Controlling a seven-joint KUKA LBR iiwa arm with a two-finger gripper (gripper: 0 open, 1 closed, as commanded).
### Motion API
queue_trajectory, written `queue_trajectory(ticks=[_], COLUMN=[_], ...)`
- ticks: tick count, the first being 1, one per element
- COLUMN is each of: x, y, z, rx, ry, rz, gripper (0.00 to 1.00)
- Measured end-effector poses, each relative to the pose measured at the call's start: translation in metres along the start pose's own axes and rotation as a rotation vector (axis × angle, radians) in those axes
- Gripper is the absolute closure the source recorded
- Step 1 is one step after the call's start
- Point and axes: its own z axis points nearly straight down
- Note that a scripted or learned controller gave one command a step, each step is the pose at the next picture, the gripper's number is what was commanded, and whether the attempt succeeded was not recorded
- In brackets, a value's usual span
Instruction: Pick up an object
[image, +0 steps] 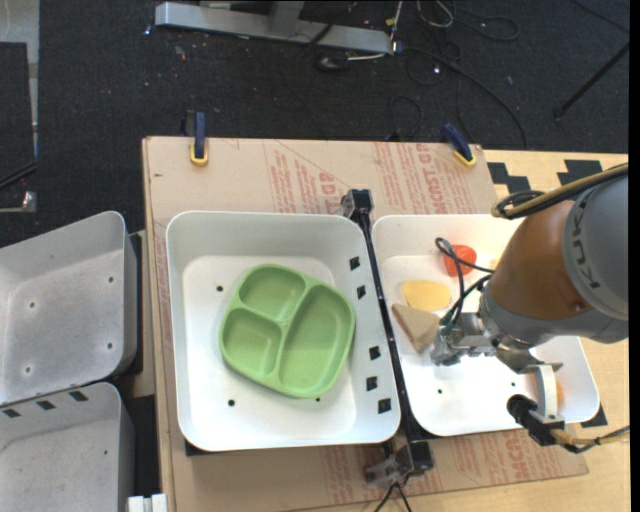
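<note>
A green three-compartment plate (288, 328) lies in the left white bin (190, 300) on the tabletop (280, 170). In the right bin (420, 228), a tan wedge (415, 324) sits just below a pale yellow piece (427, 294), with a red object (461, 255) above. The gripper (448, 346) hangs at the wedge's right edge; whether it is apart or together cannot be told.

A tan wedge (414, 325) lies flat beside a yellow disc (426, 295).
</note>
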Motion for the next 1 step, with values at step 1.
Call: queue_trajectory(ticks=[1], x=[0.0035], y=[-0.0072], z=[-0.0481], rx=[0.001], ry=[0.001], rz=[-0.006], gripper=[1.00])
